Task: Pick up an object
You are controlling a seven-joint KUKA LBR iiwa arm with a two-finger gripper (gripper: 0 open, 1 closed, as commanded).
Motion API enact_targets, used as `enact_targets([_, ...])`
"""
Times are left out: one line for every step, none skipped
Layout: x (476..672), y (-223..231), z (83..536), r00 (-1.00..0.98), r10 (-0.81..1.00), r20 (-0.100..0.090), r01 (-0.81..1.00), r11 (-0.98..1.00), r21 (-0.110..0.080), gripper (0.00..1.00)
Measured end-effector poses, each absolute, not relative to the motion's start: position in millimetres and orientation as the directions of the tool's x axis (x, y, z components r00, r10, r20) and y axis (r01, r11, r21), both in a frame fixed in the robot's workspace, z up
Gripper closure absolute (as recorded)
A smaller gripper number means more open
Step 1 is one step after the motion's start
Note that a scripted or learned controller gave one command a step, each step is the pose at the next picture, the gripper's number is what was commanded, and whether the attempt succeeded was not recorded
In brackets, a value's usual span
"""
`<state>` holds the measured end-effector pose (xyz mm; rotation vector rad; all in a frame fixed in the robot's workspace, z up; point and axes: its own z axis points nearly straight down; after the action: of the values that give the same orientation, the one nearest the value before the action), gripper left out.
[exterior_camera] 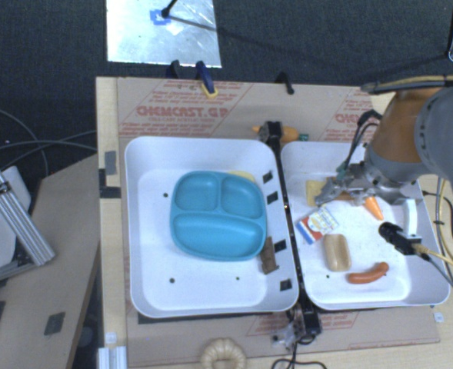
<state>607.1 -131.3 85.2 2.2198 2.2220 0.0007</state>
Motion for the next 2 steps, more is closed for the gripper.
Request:
enact_targets([608.4, -131, 97, -0.001, 1.000, 0.000, 1.000, 0.001, 0.004, 1.00])
enact_targets([602.4, -125, 152, -0.004, 1.000, -0.001, 1.000, 0.004, 0.007, 1.00])
